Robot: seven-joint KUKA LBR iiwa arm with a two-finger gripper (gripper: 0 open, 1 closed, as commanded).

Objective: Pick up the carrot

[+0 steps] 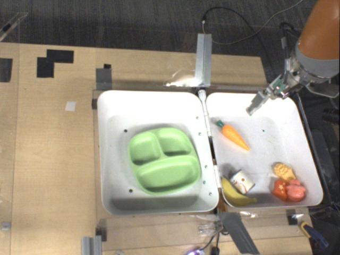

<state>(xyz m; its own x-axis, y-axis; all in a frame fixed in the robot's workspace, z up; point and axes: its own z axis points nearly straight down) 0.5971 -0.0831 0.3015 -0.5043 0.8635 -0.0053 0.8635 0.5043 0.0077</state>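
Carrot (pixel 234 134), no legible writing.

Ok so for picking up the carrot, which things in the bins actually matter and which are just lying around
Part of the job:
carrot, lying in the right bin
hand, above that bin's far edge

Just lying about:
green divided plate in the left bin
banana
small can
red fruit
yellow bumpy item

light: even, bright | glare: top bin rim (pixel 183 81) | focus: slightly soft
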